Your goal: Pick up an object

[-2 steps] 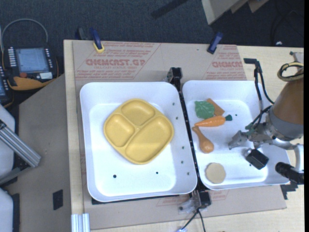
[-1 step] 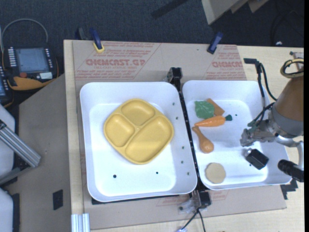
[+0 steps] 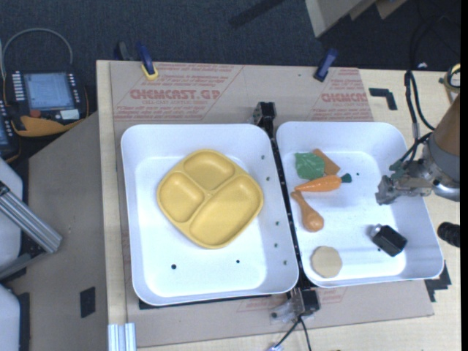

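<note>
The right bin [image 3: 365,134] holds several small objects. A green piece [image 3: 309,166] lies on a tan piece near the bin's far left. An orange carrot [image 3: 319,185] lies just in front of it. An orange drumstick-shaped toy [image 3: 308,212] and a round tan disc [image 3: 326,261] lie nearer the front. A small black block [image 3: 388,240] rests at the front right. My gripper [image 3: 395,188] hangs over the bin's right side, above and behind the black block, apart from the carrot. Nothing shows in its grasp.
A yellow three-compartment plate [image 3: 210,197] sits in the middle of the left bin [image 3: 139,196]. A black divider clamp [image 3: 265,112] stands between the bins at the back. The arm and its cables cover the right bin's far right edge.
</note>
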